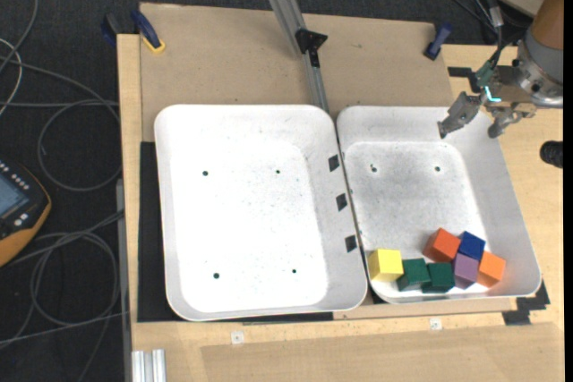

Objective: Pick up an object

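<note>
No legible writing anywhere. Two-finger gripper (478,119) hangs over the far right corner of the right white bin (501,183), fingers spread, nothing between them. Small coloured blocks (439,262) sit clustered at its near edge, cluster running left-right: yellow cube (387,263) leftmost, orange cube (491,267) rightmost.

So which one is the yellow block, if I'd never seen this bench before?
Look at the right-hand white bin, then down to its near edge, where a cluster of small coloured blocks sits. The yellow block is at the cluster's left end, beside a green block. It is the only yellow one.
</note>
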Robot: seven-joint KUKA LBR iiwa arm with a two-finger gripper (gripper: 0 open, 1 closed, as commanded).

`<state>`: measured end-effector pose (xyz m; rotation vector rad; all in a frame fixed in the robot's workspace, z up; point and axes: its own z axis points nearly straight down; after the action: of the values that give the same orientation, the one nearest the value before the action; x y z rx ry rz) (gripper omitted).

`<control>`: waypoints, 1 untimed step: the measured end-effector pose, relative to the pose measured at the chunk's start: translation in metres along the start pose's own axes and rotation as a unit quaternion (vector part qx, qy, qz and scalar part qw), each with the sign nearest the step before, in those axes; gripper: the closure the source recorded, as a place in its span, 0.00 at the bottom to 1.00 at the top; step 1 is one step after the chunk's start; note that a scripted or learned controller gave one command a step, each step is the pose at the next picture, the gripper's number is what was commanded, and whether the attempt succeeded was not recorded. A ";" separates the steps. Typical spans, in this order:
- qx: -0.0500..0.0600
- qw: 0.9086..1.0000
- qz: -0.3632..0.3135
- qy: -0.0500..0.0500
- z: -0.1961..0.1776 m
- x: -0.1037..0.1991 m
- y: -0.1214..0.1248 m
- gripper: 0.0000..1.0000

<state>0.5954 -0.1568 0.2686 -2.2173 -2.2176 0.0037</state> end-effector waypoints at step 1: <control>-0.002 1.000 0.000 -0.001 -0.003 0.000 0.001 0.00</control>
<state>0.5961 -0.1568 0.2711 -2.2191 -2.2212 -0.0001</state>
